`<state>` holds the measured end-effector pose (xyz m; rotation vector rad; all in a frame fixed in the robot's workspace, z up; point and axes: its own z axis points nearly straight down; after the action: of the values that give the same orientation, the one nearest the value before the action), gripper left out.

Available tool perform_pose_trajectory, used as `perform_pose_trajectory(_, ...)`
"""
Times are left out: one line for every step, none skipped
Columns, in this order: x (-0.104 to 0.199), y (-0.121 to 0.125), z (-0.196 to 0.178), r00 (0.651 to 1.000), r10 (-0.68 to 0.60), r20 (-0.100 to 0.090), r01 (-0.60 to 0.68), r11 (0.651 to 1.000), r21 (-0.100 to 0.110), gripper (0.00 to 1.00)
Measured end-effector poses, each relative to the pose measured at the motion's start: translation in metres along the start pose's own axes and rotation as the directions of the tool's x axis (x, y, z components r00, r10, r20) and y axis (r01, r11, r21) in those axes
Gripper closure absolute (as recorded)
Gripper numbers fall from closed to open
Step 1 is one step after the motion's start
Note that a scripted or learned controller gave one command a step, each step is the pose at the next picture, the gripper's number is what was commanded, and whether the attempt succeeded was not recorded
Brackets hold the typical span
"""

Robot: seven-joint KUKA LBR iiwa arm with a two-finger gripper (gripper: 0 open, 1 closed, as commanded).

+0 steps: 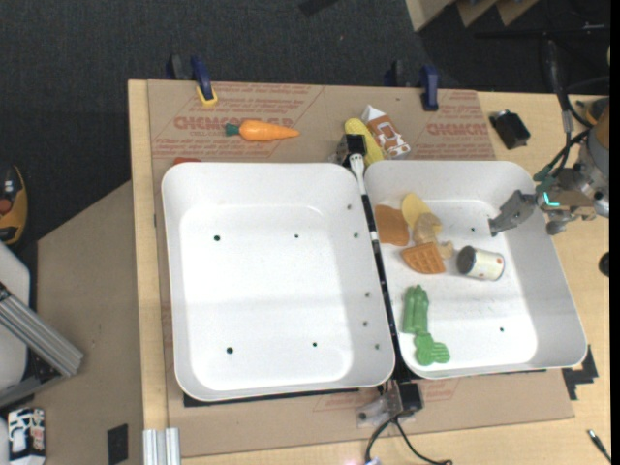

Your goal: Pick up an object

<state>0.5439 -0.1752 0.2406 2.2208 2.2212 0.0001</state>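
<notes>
**Reader:** Cables first, please. What sits closest to the camera?

**Describer:** Black cables and a small connector (402, 400) lie at the bottom edge of the brown tabletop (145, 211), just below the seam where the two white bins meet. The left bin (194, 356) is a shallow tray with a few dark dots on its floor. The right bin (552, 327) touches it along one side.

**Reader:** What is in the right bin?

**Describer:** A green toy vegetable (422, 327) lies near the front left corner. Behind it is an orange waffle-patterned piece (424, 259), touching a brown bread-like slice (392, 225). A pale yellow piece (418, 213) rests just beside the slice. A small white cylinder with a dark end (480, 263) lies on its side near the middle of the bin.

**Reader:** And the arm?

**Describer:** It enters from the right. The pincer (504, 217) hangs over the right bin's back right area, up and to the right of the white cylinder and apart from it. Nothing is visible between its fingers; I cannot tell whether they are spread or closed.

**Reader:** Anything outside the bins?

**Describer:** A toy carrot (262, 132) lies on the tabletop behind the left bin. A yellow item and a small brown-and-white carton (387, 136) sit behind the seam. Two blue clamps (202, 77) grip the tabletop's far edge.
</notes>
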Motion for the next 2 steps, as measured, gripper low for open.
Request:
perform_pose_trajectory(-0.017,0.017,0.134,1.000,0.001,-0.002,0.000,1.000,0.007,0.00)
perform_pose_trajectory(-0.017,0.018,0.117,1.000,0.001,0.001,-0.001,1.000,-0.002,1.00)
